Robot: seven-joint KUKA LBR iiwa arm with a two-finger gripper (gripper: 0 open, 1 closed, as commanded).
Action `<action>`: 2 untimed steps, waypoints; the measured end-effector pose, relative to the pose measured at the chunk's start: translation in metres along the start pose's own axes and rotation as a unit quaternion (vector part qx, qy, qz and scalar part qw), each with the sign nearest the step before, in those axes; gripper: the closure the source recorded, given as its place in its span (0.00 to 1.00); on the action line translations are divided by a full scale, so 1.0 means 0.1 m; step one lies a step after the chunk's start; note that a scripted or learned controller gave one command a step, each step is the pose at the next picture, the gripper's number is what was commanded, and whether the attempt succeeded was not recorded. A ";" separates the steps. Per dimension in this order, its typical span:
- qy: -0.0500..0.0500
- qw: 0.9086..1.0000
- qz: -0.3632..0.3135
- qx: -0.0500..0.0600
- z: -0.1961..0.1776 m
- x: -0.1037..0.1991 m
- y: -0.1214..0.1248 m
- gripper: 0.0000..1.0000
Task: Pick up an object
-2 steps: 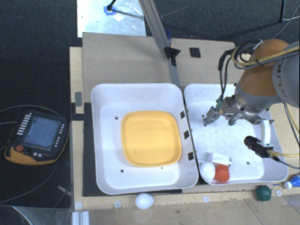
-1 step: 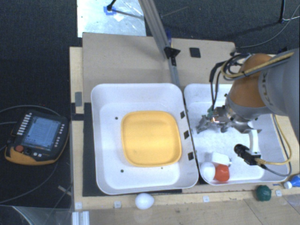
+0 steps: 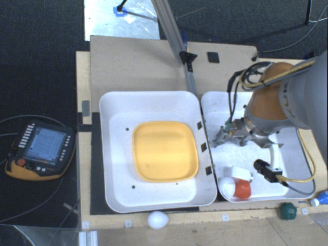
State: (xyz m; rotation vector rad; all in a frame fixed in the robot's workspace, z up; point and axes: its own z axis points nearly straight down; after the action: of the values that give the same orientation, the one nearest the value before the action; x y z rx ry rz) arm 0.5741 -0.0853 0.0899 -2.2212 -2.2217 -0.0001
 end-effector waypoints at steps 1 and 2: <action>0.000 1.000 0.000 -0.001 -0.11 0.00 0.01 1.00; 0.000 1.000 0.000 -0.003 -0.66 -0.02 0.11 1.00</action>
State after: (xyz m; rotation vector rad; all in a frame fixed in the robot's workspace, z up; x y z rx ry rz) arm 0.5856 -0.0874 0.1562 -2.2236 -2.2250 -0.0055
